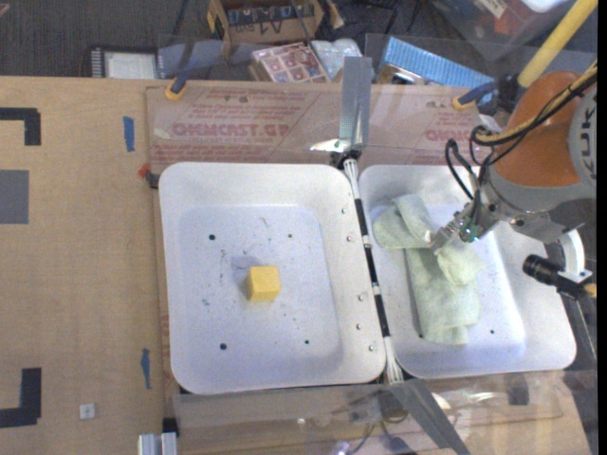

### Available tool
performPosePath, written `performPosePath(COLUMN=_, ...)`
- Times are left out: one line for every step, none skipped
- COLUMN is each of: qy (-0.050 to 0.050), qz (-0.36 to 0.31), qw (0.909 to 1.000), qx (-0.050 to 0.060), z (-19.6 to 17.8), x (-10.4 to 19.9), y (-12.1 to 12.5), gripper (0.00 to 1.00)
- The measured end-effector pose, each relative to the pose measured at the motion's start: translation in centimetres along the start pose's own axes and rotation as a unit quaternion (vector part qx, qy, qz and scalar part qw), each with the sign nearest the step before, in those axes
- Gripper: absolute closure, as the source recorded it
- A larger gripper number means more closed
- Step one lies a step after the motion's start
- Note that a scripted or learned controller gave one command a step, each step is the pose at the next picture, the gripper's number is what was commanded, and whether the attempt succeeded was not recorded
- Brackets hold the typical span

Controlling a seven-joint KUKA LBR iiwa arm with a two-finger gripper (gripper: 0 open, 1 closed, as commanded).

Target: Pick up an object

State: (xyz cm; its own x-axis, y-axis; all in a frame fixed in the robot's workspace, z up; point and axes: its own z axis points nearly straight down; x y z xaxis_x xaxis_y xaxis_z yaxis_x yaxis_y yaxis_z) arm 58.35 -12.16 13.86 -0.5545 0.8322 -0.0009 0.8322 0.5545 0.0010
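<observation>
Cloth (438, 273), a pale green crumpled rag, lies in the right bin (541, 349), stretched from near the bin's left wall down toward its middle, and it looks the likelier target because the gripper (459, 231) hangs right at its upper fold. The tip is small and blurred against the fabric, so I cannot tell whether it stands apart or closed, nor whether any cloth is caught in it; a grasp should not be assumed. The arm (545, 150) leans in from the right with its orange band above the wrist, a posture that suits a steep reach down into the bin. In the left bin (190, 207) a small yellow block (264, 282) sits alone near the middle, well apart from the gripper, and remains the other candidate. The two bins sit side by side, touching along a shared edge, probably so things can be moved from one to the other. Behind them on the worktop (76, 254) lies a clear sheet (247, 131) with red print reading roughly "CHEMCAST GP". White letters on the arm's right edge seem to read "KU". Blue tape marks (129, 133) dot the worktop.
</observation>
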Motion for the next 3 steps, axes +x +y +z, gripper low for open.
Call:
performPosePath(qy=0.0, qz=0.0, qw=1.0, qx=0.0, z=0.0, x=0.0, y=0.0, gripper=0.0)
performPosePath(qy=-0.002, qz=-0.178, qw=0.984, qx=-0.001, z=1.1, x=-1.0, y=0.7, gripper=0.0)
performPosePath(qy=-0.003, qz=-0.349, qw=0.9371, qx=-0.002, z=4.5, x=-2.2, y=5.8, gripper=0.0)
